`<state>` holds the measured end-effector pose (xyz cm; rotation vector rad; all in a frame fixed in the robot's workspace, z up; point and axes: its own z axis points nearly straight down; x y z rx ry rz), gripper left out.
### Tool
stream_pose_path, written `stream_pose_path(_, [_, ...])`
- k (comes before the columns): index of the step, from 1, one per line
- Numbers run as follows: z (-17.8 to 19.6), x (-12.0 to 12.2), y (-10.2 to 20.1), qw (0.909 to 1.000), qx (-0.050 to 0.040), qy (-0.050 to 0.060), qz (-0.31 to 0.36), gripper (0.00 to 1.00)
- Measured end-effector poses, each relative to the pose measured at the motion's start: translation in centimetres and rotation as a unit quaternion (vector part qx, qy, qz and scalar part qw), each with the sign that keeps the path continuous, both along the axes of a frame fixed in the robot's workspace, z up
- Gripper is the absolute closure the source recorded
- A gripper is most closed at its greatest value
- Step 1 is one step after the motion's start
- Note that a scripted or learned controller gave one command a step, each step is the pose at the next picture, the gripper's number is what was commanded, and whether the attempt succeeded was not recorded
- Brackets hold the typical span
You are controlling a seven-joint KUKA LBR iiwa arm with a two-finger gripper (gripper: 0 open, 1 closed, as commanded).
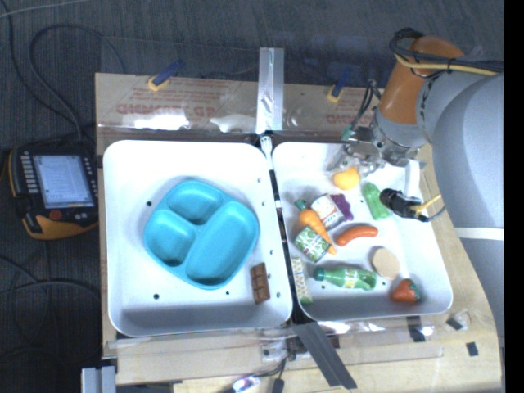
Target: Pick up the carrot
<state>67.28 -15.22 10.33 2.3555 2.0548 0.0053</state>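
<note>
Orange toy carrot w/ green leaf tuft (313, 220) lies in the right-hand white bin (413, 237), close to its left wall, approx. halfway btw far and near edges. It sits flat in a clutter: small white carton w/ red print (329, 210) touches it on the right, and the green-and-white packet (311, 243) butts its lower end. Probably dumped loose, hence the jumble, nothing lined up.

Long axis runs diagonal. Leaf end points to the bin's far-left corner, tapered tip to the near-right corner, partly tucked at the packet.

Two-finger gripper (357, 159) hangs at the far edge of the same bin, right above a yellow lemon-like fruit (347, 178), well apart from the carrot. Can't tell how far open it is; nothing visibly held. Judging by that, approach not begun; arm prob. parked there btw tries.

Others in the bin:
- green pepper-like piece (375, 200), far-right area
- orange-red sausage shape (356, 235), centre
- green bottle (345, 278), along near edge
- red strawberry-ish item (404, 291), near-right corner

Left-hand white bin (131, 182) holds a blue divided plate (202, 232) mid-floor.

My read: the grasp should close across the short axis, i.e. jaws set perpendicular to the diagonal. Risk: carton gets nudged or caught instead.
</note>
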Motion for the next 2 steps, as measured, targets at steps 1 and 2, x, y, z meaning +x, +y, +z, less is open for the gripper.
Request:
stream_pose_path(1, [-0.7,-6.0,-3.3,0.9969,0.0068,-0.005,-0.078,1.0])
stream_pose_path(2, [-0.7,-9.1,-1.2,0.9716,0.0065,-0.007,-0.236,1.0])
